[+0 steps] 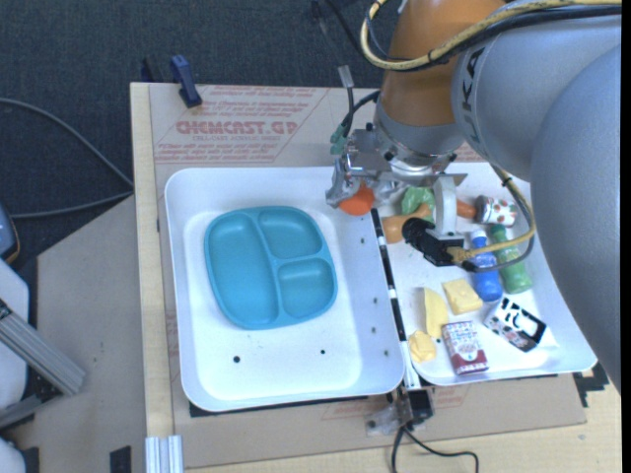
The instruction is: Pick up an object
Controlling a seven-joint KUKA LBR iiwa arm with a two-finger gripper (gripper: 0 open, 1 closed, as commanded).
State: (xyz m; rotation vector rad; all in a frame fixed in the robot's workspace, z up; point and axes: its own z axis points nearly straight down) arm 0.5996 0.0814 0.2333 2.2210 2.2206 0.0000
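The pincer [347, 187] hangs low at the far end of the divide between the two white bins, and an orange object [357, 202] sits right at its tips; whether the tips are closed on it cannot be told. Just right of the pincer lie a green piece [418, 202] and more clutter; left lies the blue divided tray [269, 264].

Grey arm [552, 97], orange band [439, 42], yellow cable [394, 62]
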